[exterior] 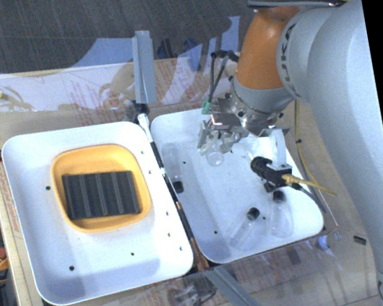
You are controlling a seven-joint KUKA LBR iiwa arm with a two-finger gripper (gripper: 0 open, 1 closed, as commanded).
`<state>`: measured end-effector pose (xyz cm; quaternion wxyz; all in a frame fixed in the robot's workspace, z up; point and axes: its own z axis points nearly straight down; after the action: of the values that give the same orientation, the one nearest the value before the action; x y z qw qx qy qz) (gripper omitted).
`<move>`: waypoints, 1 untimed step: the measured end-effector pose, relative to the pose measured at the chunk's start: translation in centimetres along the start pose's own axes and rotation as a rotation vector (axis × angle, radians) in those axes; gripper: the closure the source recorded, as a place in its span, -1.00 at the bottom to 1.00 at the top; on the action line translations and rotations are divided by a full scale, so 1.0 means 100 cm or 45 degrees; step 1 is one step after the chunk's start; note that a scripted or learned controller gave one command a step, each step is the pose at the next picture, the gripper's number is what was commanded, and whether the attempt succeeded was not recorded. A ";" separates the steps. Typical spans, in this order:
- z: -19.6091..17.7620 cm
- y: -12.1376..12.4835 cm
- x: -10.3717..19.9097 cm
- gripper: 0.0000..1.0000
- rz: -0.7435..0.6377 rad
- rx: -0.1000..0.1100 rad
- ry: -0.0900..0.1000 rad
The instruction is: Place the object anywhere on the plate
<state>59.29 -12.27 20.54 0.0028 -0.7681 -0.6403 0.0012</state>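
Robot arm (341,85), grey and bulky, takes up the right side of the scene, with its orange band (265,51) bending down toward the far end of the right bin. Beneath it, the bench (57,99) is covered in a clear sheet over pale printed paper.

Two white bins sit side by side on the bench, their inner walls nearly touching. The left bin (49,261) holds a yellow plate (93,158) with rounded corners, set a little toward its far side. A dark ridged slab (101,194) lies flat on the middle of the plate, leaving the yellow rim bare all round.

The right bin (209,211) holds the loose things. The gripper (214,136) hangs low over its far left part, pointing down. From where I stand I cannot tell whether it is clenched or released, nor whether it has anything. A small clear piece (214,157) shows just on its near side, too glassy to make out.

A clear vial (245,226) with a black cap lies on its side in the near part of the right bin, well apart from the plate. A second clear vial (280,217) lies just to its right, near the bin's near right corner.

A small dark bit (177,185) rests by the right bin's left wall.
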 end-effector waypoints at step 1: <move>0.000 0.000 0.000 -1.00 0.000 0.000 0.000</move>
<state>59.29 -12.28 20.54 0.0027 -0.7681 -0.6403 0.0012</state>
